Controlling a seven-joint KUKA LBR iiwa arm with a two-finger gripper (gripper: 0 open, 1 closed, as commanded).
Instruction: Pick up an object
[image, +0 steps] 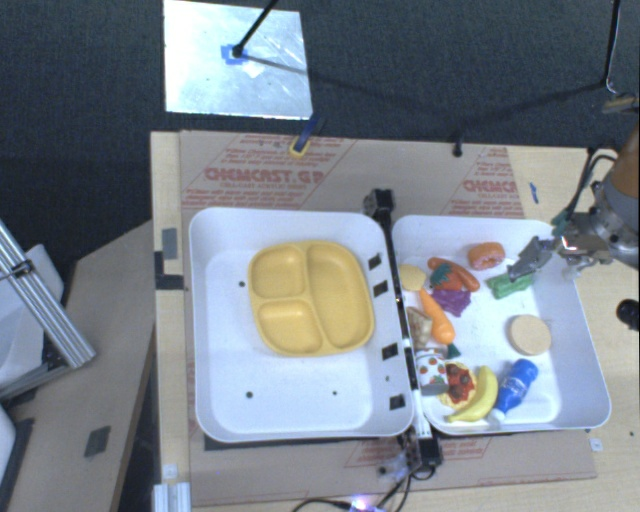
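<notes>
Fingers (522, 268) over green block (510, 286), long axis left-right

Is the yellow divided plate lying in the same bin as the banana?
No, the yellow divided plate lies in the left bin, while the banana lies in the right bin among other toy foods.

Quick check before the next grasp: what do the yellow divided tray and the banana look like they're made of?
The yellow three-compartment tray in the left white bin looks like moulded plastic with a matte finish: uniform colour, rounded moulded dividers, no glare. The small yellow banana in the right white bin looks like smooth toy plastic, evenly coloured; whether it is hard or soft cannot be told from here.
</notes>
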